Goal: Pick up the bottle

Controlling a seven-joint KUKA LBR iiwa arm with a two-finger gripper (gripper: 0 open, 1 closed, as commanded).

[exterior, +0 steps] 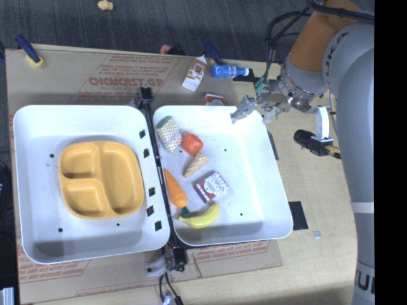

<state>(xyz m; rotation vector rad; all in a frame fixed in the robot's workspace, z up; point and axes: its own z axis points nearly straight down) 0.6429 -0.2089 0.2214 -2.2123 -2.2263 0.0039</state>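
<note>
My tool (245, 111) hovers over the right bin's (273, 189) far corner, its grip state unclear, short of the blue bottle (229, 72) on the bench (305, 189); reaching comes next.

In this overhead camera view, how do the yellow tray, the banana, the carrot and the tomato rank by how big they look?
1. yellow tray, by far the largest
2. banana and carrot, about alike, too close to rank
3. tomato, the smallest

We see the blue bottle (229, 72) lying on its side on the cardboard beyond the right bin's (273, 189) far rim, outside the bin, its pale cap end pointing to the view's right.
</note>
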